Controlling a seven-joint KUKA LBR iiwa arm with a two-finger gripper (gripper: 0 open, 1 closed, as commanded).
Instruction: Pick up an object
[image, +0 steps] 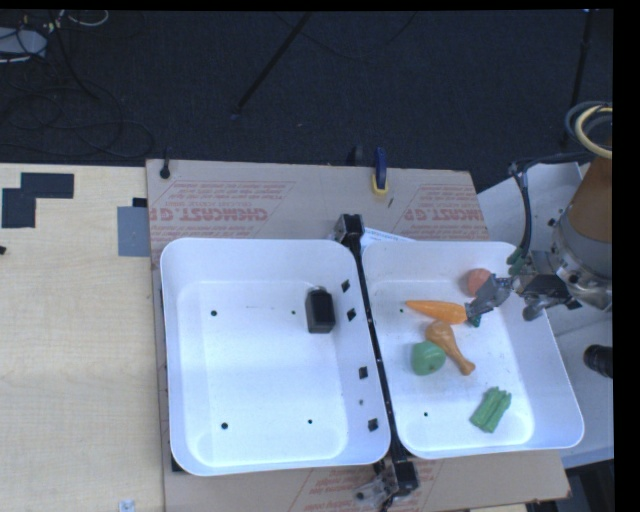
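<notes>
reaching in from the right, the arm (592, 215) hangs its gripper (508, 296) over the right bin's (560, 400) far right side, fingers spread, nothing between them. two white bins sit side by side. the left bin (190, 400) holds one black block (320, 310) near its right wall. the right bin holds five things: one orange carrot (436, 311) just beside a fingertip, one orange drumstick shape (450, 346) touching one green round piece (427, 358), one green ridged piece (490, 410) nearer the front, and one pinkish lump (478, 281) by the gripper, partly hidden.
</notes>
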